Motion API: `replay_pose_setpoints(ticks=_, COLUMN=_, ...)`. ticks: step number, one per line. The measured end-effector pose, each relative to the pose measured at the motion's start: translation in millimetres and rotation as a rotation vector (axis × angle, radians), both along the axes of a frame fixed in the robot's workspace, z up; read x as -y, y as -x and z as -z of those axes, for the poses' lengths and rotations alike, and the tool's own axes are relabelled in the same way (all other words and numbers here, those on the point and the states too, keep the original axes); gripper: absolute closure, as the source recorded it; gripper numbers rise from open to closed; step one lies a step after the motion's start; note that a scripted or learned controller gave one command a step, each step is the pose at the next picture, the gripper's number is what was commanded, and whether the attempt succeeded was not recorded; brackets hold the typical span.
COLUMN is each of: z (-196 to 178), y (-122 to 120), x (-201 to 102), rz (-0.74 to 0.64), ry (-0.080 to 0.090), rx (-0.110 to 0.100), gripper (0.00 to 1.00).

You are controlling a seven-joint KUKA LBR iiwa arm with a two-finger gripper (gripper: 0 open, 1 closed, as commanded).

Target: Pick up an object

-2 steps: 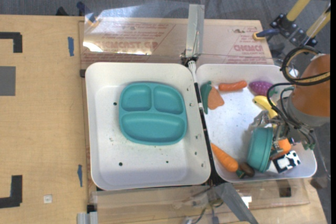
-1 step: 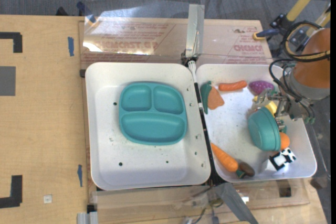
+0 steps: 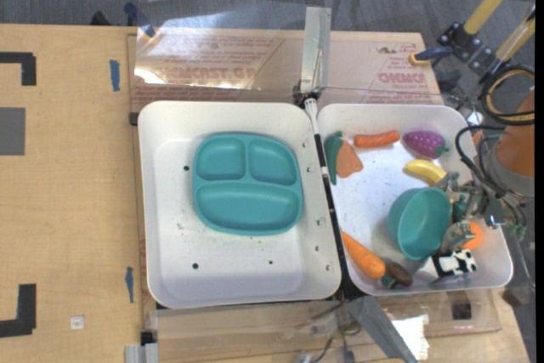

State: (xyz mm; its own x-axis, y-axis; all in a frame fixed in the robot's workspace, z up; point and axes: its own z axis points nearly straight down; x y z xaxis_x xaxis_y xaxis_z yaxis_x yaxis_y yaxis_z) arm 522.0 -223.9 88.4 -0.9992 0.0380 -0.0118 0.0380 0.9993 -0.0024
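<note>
A: Nearest the lens, at the front of the right bin (image 3: 497,272), what lies by the teal bowl (image 3: 419,222)?

B: A carrot (image 3: 364,258) sits just in front and left of the bowl, a small brown piece (image 3: 397,274) beside it, and a black-and-white toy (image 3: 453,263) in front and right of the bowl. They look scattered loosely, as pick targets would be.

A: And the gripper (image 3: 466,212)?

B: It hangs at the bowl's right edge, low in the bin, reaching in from the arm (image 3: 518,153) on the right. I judge it is trying for the bowl or the small orange piece (image 3: 473,236) just right of the bowl. Whether the claw is spread or pinched, I cannot tell; cables and metalwork muddle it.

A: So nothing lifted?

B: Nothing visibly held. The bowl rests tilted on the bin floor.

A: Behind the bowl?

B: A yellow banana (image 3: 424,171) just behind it, then purple grapes (image 3: 423,141), an orange carrot-like piece (image 3: 376,139), and a second carrot (image 3: 344,158) to the left.

A: Left of the bowl?

B: The other bin (image 3: 161,208), holding a teal divided plate (image 3: 247,184), well apart from the gripper.
</note>
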Motion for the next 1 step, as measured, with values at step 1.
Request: replay_pose_setpoints(ticks=1, z=-13.9, y=-4.4, x=-0.6, rz=-0.002, ry=0.004, rx=0.013, gripper=1.00)
